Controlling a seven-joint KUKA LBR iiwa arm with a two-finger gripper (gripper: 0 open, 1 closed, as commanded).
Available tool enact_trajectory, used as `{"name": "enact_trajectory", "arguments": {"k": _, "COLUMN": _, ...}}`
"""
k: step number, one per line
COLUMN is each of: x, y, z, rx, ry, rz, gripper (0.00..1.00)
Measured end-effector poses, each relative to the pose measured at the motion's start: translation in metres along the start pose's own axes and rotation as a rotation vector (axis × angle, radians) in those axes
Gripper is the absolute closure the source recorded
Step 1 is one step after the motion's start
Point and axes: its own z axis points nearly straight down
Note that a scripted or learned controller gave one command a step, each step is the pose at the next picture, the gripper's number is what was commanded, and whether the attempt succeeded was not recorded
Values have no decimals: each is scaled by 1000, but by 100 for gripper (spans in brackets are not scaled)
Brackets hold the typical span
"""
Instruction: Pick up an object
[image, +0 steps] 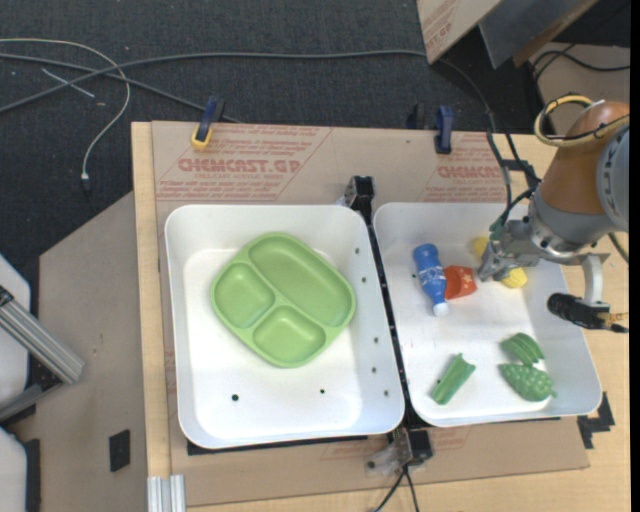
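Camera view shows the claw (497, 262) low in the right bin (570, 395), beside the orange toy (461, 284) and yellow piece (513, 279); how it stands I cannot tell; I think it is reaching; next, close on one toy and lift.

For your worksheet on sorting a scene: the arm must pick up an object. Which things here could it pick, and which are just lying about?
Could be picked, all in the right bin:
blue bottle
orange object
yellow object
green stick
green leafy pieces

Just lying about:
green divided plate in the left bin
clamps
floor cables
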Motion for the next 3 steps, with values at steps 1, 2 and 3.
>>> {"name": "enact_trajectory", "arguments": {"k": 1, "x": 2, "y": -3, "z": -64, "rx": -7, "ry": -3, "rz": 0, "gripper": 100}}
{"name": "enact_trajectory", "arguments": {"k": 2, "x": -2, "y": -10, "z": -114, "rx": -6, "ry": -3, "rz": 1, "gripper": 100}}
{"name": "enact_trajectory", "arguments": {"k": 3, "x": 2, "y": 0, "z": -164, "rx": -8, "ry": -3, "rz": -1, "gripper": 100}}
